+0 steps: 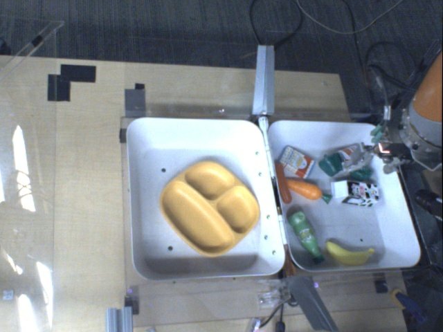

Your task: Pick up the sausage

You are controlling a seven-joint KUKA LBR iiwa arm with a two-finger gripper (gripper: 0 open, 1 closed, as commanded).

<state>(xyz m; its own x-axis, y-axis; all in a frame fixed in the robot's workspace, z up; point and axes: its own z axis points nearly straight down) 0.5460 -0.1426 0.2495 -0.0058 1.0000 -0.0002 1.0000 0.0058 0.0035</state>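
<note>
Pale wood covers the desk (pixel 76 206), with dark carpet behind it and black cables looping near the top. On the desk sit two shallow white bins side by side. Lying in the left bin (pixel 149 254) is a yellow divided tray (pixel 210 205) with three rounded compartments, turned at a slant. The right bin (pixel 405 244) holds a crowd of small things. The sausage (pixel 283 183), reddish-brown and slim, lies along that bin's left wall, its long axis running nearly top to bottom of the view, with its lower end leaning slightly to the right. Its middle touches the blunt end of a carrot (pixel 304 189), which points right. Above the carrot is a small red and white carton (pixel 297 161). Below it lies a green bottle (pixel 304 234), angled down to the right, and a banana (pixel 349 252) near the bin's front wall. Farther right are a green packet (pixel 337 161) and a black and white carton (pixel 360 191). The gripper (pixel 382 144) hangs over the bin's upper right corner, well apart from the sausage; how its fingers stand I cannot tell.
</note>
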